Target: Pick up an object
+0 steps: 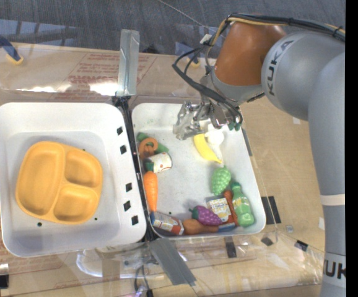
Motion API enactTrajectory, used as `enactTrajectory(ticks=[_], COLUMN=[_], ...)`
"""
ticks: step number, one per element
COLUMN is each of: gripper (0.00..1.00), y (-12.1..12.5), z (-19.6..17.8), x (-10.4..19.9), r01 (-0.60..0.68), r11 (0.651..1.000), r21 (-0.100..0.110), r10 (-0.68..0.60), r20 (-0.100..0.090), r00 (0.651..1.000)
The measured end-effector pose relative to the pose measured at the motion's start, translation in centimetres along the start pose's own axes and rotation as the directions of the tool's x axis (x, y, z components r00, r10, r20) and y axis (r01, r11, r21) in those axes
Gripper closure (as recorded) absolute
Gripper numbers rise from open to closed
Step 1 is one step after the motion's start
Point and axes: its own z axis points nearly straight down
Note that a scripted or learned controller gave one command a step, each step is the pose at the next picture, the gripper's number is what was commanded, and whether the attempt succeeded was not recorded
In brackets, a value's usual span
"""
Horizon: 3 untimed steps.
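Presently the gripper (190,124) is hovering at the far end of the right bin (257,190), just beside the banana (207,148); whether its jaws are apart or together cannot be told. Nothing is showing between them. Toys are crowding the near corner (grapes (208,215), green bottle (243,209), carrot (150,189)). Risk: the banana is lying close to the bin wall, so a descent may be glancing off it or striking the rim.

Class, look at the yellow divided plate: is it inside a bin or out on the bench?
Inside. The yellow divided plate lies flat in the left bin, white bin floor showing all round it.
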Motion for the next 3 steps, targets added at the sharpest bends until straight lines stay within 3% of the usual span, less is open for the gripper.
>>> enactTrajectory(ticks=[1,2,3], gripper=[1.0,1.0,1.0], y=[-6.3,5.7,-0.3], z=[4.7,-7.2,-15.3], x=[0.9,-1.0,0.1], r01=[0.35,0.146,0.276], r11=[0.937,0.989,0.961], r21=[0.003,0.0,0.002], r10=[-0.35,-0.146,-0.276], r20=[0.002,0.003,0.0], r00=[0.937,0.989,0.961])
